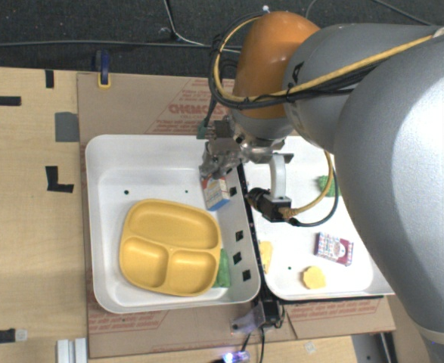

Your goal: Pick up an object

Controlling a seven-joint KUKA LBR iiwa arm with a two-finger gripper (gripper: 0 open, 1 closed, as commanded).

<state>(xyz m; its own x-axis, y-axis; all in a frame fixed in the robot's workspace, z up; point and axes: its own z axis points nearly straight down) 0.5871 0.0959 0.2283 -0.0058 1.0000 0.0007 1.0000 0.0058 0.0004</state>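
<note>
Grey arm (pixel 380 127) w/ claw (pixel 220 174) over left bin (pixel 104 203), fingers pinching small white-blue box (pixel 218 195) above yellow tray (pixel 169 246).

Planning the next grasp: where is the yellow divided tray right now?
The yellow divided tray lies in the left bin, toward its near edge, with a green item against its right side and the gripper just above its upper right corner.

One fixed camera looks down on the bench (pixel 25 203) at a slant from the near side, facing the far dark edge. Both bins fall in frame, left bin (pixel 104 203) whole, right bin (pixel 358 278) partly behind the arm (pixel 388 127), which looms close at right.
</note>
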